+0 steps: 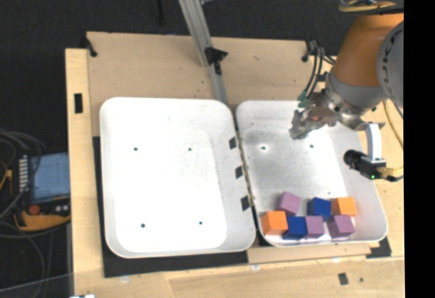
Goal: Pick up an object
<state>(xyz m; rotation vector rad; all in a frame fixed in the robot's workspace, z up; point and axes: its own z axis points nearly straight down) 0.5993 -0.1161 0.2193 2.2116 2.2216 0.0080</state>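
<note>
1. Wooden tabletop [156, 65] carrying two white bins against dark flooring.
2. Left bin [170, 174].
3. Right bin [272, 154]; orange, purple and blue blocks [309, 216] clustered along its near wall.
4. Gripper [302, 125] above the far end, apart from the blocks; finger state cannot be told.

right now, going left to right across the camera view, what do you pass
blue box → left bin → right bin → hand → arm
</note>
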